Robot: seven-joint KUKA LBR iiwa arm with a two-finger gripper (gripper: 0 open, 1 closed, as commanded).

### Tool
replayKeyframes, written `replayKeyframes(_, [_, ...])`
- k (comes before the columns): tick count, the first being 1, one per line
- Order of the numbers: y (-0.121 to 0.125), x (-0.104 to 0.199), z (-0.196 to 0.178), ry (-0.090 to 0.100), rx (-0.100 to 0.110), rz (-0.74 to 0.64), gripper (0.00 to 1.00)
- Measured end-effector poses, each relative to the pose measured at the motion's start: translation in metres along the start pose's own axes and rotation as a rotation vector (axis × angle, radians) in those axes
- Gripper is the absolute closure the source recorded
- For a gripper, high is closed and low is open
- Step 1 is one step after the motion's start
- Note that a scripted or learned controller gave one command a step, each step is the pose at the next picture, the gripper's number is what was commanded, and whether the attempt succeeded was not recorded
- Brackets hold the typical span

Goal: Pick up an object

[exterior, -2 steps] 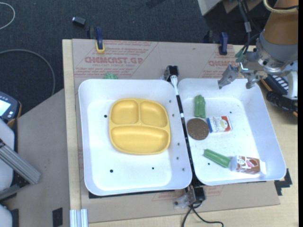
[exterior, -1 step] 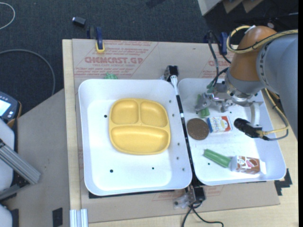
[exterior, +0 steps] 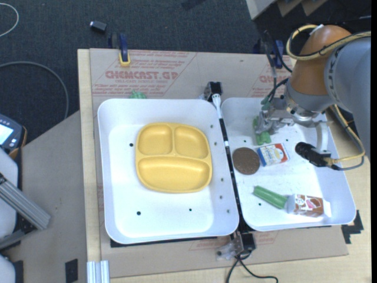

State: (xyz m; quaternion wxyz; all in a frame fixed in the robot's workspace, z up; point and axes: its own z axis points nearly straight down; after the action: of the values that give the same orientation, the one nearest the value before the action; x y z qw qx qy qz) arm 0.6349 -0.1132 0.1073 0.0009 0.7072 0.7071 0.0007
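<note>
Low over the right bin's far-left part, the gripper sits right at a small green object.
Whether it is open or grips anything, I cannot tell. The arm bends down from the bin's far-right corner. Nearer lie a brown disc, a small carton, a green tube and a packet.
</note>
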Motion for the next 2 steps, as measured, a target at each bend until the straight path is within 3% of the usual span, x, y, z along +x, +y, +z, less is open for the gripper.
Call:
replayKeyframes(1, [0.023,0.040,-0.081,0.000,-0.002,-0.003,1.00])
replayKeyframes(2, [0.017,0.070,-0.114,0.000,-0.003,-0.003,1.00])
